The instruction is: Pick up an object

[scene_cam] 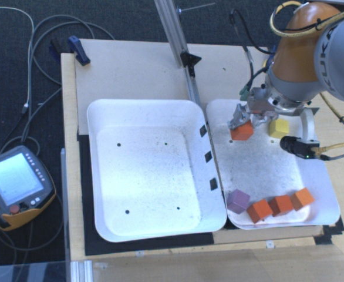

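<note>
On the bench (137,69), two white bins (142,169); dark carpet (19,51) around.

Two white bins: the left bin (142,169) and the right bin (266,169). Four orange blocks, it seems: three (258,210) (282,204) (303,198) in a row, one (242,131) partly hidden under the arm. One purple block (238,200). One yellow block (279,127).

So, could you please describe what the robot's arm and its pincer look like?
The arm is a rounded grey body with a broad orange band above the wrist. A yellow cable loops over its top and dark cables run down its side. The pincer is a small grey metal piece, and a black cylinder juts out beside it.
</note>
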`<state>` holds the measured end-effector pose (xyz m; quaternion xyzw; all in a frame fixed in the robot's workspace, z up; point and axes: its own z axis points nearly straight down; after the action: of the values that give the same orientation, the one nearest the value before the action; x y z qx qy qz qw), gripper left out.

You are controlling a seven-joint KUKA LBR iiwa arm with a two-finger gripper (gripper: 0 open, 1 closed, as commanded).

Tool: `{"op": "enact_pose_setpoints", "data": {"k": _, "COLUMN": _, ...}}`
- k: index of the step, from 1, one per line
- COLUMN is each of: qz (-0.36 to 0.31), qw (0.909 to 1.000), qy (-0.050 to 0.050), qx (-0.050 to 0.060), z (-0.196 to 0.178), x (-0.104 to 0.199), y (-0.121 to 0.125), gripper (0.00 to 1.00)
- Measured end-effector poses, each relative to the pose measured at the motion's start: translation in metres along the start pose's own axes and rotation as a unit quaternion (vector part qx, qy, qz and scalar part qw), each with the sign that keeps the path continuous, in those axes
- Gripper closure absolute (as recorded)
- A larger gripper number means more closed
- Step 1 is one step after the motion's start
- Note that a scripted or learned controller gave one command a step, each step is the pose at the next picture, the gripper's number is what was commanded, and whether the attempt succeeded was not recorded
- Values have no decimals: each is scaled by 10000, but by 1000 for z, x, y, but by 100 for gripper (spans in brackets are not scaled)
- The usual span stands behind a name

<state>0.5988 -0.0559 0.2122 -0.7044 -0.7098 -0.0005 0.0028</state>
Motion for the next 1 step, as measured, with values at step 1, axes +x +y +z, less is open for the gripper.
{"op": "enact_pose_setpoints", "data": {"k": 1, "qz": 24, "qw": 10000, "qy": -13, "qx": -11, "z": -9, "x": -4, "y": 1, "gripper": 100}}
